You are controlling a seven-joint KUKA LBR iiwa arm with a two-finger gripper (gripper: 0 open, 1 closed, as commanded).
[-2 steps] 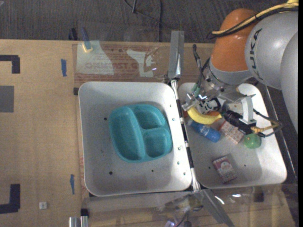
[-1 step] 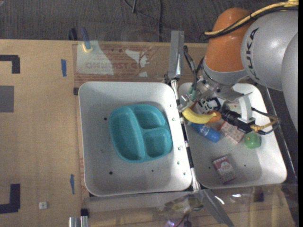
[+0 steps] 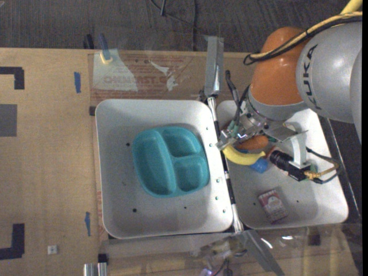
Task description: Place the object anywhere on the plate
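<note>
**Me:** Plate (image 3: 171,161), the teal one with three compartments, sits in the left bin (image 3: 115,125), and nothing lies on it. The gripper (image 3: 238,132) is on the far side of the divider from the plate, low over the right bin (image 3: 328,206), near that bin's plate-side wall.

**Colleague:** Does it have anything?

**Me:** I can't tell. A yellow banana-shaped piece (image 3: 244,156) and an orange item (image 3: 253,143) lie right under the wrist, with a small blue piece (image 3: 260,166) touching the banana's end away from the plate. The arm's body hides the fingers, so whether the jaws are apart or together I won't guess.

**Colleague:** What worries you from here?

**Me:** Three things. The pieces are crowded together, so a closing grip could catch two at once or squeeze one out sideways. They also lie close to the bin wall nearest the plate, so a finger could come down on the rim instead of beside the item. And anything lifted must cross the divider to reach the plate; a weak pinch on a curved, smooth shape may slip there and drop short.

**Colleague:** And the red card (image 3: 272,204)?

**Me:** Farther from the plate, well apart from the cluster. I'd judge it out of harm's way.
</note>
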